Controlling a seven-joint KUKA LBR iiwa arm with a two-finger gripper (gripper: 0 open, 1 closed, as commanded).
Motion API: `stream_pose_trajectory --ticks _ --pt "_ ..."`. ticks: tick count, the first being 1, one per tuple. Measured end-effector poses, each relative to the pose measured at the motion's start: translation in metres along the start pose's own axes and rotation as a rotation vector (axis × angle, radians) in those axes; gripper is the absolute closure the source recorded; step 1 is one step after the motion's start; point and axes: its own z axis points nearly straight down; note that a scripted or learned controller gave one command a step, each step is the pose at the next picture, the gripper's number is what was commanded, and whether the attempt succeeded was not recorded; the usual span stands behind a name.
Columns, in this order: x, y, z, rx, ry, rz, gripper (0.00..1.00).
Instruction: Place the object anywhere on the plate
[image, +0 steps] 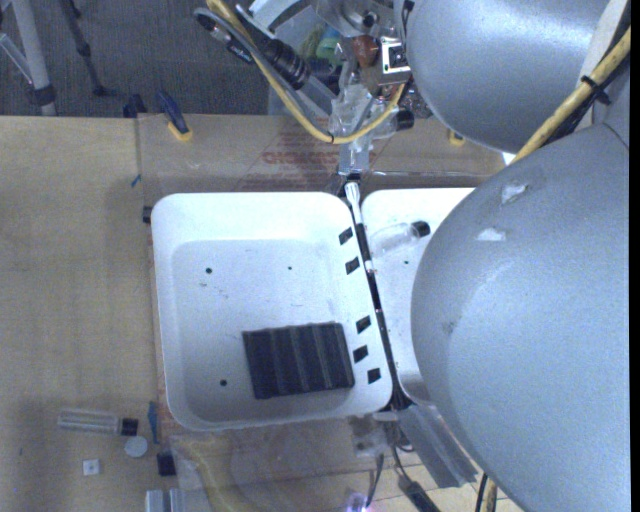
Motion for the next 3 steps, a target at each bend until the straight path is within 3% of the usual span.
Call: stream_pose_trajectory --ticks 1,2,3 --pt "-0.031 0.080 0.001 0.002 -0.009 -0.209 1.00" --pt "-0.068 0.152 0.001 0.005 -0.009 -0.516 1.00" --pt "-0.035 0.147 0.013 0.000 -0.003 -0.158 1.00"
